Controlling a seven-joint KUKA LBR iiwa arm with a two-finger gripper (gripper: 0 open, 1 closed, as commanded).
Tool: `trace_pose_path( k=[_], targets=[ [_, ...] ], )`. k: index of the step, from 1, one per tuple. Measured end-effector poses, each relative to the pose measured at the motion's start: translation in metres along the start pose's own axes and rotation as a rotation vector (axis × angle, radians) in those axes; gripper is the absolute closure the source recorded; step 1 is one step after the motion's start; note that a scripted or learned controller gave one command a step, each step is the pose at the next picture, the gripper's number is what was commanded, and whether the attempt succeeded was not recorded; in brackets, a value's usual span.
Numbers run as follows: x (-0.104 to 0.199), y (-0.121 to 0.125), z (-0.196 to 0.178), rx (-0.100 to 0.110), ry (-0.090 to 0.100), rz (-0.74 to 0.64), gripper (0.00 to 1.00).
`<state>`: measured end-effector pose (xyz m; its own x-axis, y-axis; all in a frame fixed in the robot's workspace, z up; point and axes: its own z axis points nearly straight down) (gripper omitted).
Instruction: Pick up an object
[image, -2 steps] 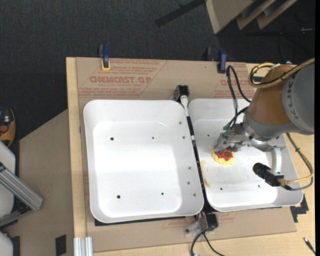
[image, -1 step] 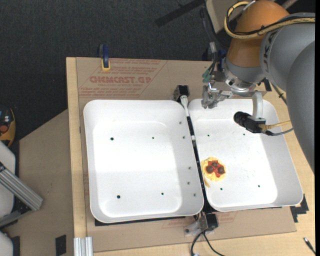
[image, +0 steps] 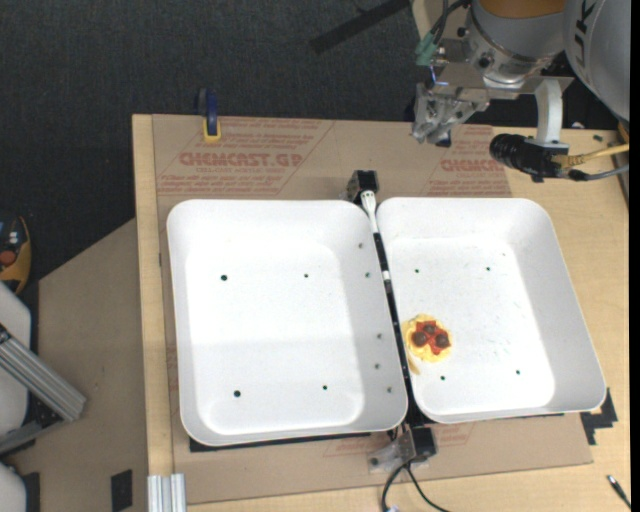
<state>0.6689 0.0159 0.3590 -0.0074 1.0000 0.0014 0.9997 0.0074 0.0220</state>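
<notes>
A small flat yellow piece with dark red spots, like a toy pizza (image: 430, 340), lies in the right bin (image: 540, 300) close to its left wall. My gripper (image: 437, 122) hangs high above the bench behind the right bin's far edge, well away from the pizza. Nothing shows between its fingers.
The left bin (image: 270, 310) stands beside the right one, joined by a black clamp strip (image: 380, 270). A blue and yellow clamp (image: 210, 115) sits at the board's far left edge. Cables lie at the front edge (image: 405, 460).
</notes>
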Motion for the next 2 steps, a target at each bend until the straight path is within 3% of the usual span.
trace_pose_path(
  k=[1,2],
  targets=[
    [0.049,-0.006,0.103,0.032,0.000,0.002,1.00],
    [0.082,0.000,-0.026,0.005,0.002,0.002,1.00]
  ],
)
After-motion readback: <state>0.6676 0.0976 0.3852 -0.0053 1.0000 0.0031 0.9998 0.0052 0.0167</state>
